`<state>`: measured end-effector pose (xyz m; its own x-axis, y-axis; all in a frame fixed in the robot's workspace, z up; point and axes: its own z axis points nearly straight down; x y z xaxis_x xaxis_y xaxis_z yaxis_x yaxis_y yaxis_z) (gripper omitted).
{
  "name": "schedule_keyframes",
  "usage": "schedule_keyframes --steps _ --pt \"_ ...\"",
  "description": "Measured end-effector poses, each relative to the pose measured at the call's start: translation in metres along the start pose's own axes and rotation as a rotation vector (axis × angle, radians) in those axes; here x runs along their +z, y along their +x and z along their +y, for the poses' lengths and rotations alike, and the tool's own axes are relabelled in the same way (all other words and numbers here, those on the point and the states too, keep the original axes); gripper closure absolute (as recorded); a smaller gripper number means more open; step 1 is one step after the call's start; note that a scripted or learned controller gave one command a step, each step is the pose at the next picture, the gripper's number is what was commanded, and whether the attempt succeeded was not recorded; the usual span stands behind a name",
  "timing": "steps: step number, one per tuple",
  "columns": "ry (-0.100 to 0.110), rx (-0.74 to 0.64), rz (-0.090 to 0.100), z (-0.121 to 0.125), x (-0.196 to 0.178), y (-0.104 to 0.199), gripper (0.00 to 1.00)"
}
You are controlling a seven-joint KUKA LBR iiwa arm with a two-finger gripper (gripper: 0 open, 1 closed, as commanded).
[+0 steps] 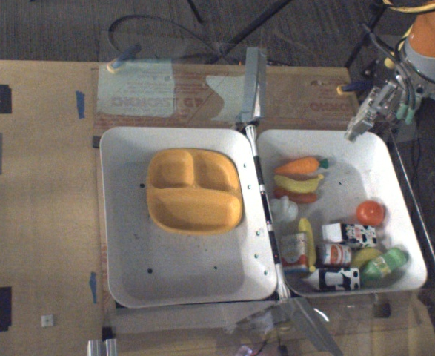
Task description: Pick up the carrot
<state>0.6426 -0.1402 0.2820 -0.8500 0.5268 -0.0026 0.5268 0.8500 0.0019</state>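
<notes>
The arm is cut off at the top right, and its gripper [365, 117] is blurred, so its state cannot be told. The carrot [300, 166] lies in the right bin [373, 158], far-left, lengthwise left-right, green end right, just beyond the banana [300, 184].

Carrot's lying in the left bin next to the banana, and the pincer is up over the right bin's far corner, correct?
Not quite: the camera view shows the carrot in the right bin, not the left. It does lie next to the banana, and the pincer is over that bin's far corner.
</notes>
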Motion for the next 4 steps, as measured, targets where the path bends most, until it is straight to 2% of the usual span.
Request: schedule_keyframes --steps 1,2,3,4 --pt "-0.001 -0.657 -0.001 -0.017 -0.024 0.021 1.00" --pt "-0.001 -1.205 -0.009 -0.017 -0.017 -0.018 1.00" --pt "0.001 -1.587 -0.009 -0.047 -0.039 -0.037 1.00" --pt "0.000 -1.330 -0.010 -0.038 -0.025 -0.054 1.00"
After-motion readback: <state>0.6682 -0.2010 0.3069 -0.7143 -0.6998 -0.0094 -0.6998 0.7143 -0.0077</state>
